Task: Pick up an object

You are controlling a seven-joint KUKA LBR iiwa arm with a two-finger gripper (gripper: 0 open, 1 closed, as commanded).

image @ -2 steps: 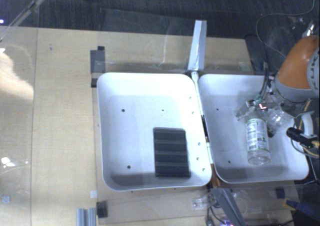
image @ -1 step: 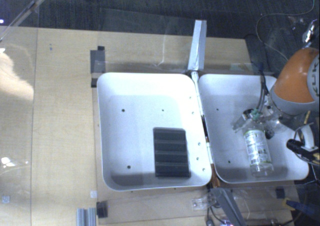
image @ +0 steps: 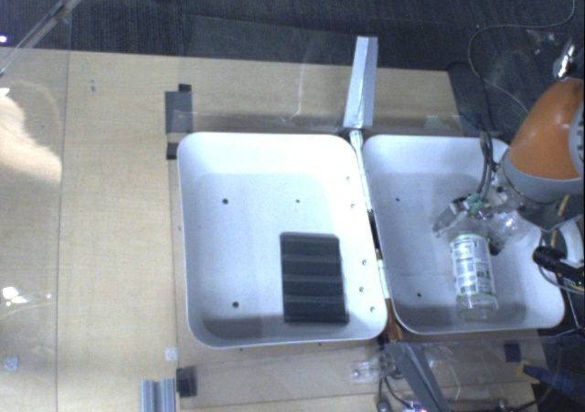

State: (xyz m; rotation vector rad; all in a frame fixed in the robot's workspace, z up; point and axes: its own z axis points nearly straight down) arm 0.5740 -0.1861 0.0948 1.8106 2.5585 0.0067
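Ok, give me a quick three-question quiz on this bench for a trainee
1. True or false: the black block lies in the left bin.
2. Which bin holds the bottle? A) left B) right C) neither
3. Fill in: the gripper is over the ___ bin.

Key: 1 true. 2 B, the right bin. 3 right.
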